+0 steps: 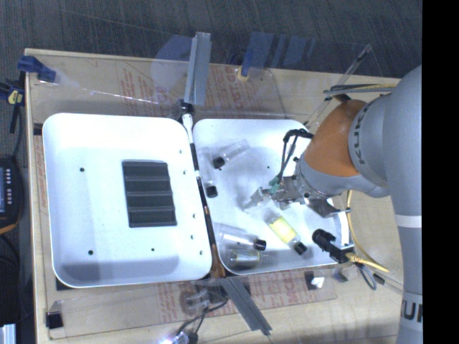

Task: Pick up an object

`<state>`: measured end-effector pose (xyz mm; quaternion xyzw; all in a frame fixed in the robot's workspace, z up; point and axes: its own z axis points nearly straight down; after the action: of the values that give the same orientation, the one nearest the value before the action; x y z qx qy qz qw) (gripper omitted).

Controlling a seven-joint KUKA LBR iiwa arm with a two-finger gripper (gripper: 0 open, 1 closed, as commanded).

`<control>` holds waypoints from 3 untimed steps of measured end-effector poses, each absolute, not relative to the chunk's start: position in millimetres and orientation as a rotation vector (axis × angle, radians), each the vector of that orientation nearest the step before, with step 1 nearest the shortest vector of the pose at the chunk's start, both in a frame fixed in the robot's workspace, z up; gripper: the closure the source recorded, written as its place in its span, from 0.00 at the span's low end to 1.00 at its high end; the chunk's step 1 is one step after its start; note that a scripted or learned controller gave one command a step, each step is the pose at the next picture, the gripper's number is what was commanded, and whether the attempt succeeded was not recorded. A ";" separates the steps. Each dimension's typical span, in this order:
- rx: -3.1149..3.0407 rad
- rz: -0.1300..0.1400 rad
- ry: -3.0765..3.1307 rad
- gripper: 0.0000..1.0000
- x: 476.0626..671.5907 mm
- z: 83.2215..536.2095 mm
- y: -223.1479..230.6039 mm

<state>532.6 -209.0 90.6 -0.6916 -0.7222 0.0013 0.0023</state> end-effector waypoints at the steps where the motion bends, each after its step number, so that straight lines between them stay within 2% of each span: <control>1: -2.056 0.001 -2.371 0.00 478.2 91.5 -210.1; 2: -2.050 0.002 -2.376 1.00 478.6 101.3 -210.3; 3: -2.050 0.002 -2.377 0.00 478.6 101.4 -210.3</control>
<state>478.6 -210.3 101.4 -0.6531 -0.7572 0.0006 0.0015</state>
